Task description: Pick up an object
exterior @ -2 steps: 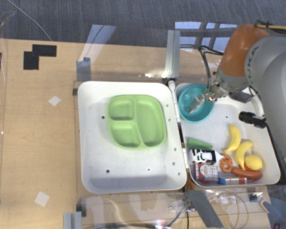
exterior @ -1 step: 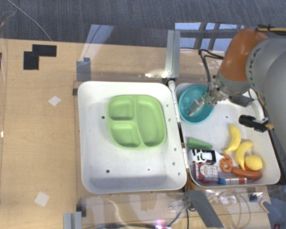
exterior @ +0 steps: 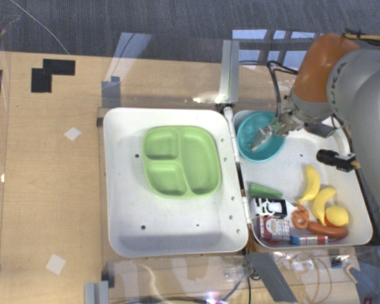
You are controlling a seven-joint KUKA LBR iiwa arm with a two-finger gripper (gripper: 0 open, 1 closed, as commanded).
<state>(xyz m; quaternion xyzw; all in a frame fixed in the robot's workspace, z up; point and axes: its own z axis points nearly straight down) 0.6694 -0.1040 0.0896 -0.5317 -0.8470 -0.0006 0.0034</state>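
The gripper [exterior: 263,138] sits inside the teal bowl [exterior: 259,145], at the right bin's [exterior: 361,233] far-left corner; how far it is open I cannot tell. To lift the bowl well, pinch its rim squarely, then rise straight.
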